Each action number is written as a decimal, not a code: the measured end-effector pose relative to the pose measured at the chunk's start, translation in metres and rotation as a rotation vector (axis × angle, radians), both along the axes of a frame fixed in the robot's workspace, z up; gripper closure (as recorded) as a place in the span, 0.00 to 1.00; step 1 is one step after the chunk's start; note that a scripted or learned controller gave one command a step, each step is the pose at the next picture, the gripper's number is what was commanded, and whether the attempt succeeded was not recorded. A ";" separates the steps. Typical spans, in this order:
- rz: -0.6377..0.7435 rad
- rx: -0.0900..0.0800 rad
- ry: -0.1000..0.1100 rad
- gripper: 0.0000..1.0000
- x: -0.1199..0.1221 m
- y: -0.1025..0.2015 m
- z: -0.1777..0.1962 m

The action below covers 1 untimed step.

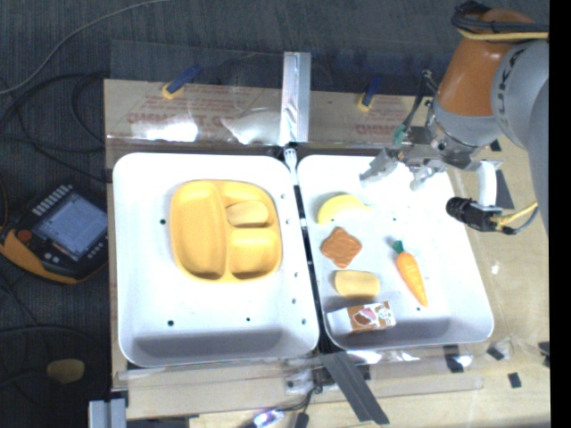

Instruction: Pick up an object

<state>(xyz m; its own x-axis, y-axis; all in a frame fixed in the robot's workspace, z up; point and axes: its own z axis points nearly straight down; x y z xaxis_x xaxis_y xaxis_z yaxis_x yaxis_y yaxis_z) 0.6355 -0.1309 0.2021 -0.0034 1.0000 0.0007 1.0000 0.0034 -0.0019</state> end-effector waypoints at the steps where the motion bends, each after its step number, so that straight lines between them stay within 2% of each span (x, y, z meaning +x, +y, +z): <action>1: 0.027 -0.002 -0.002 0.00 -0.025 -0.047 -0.111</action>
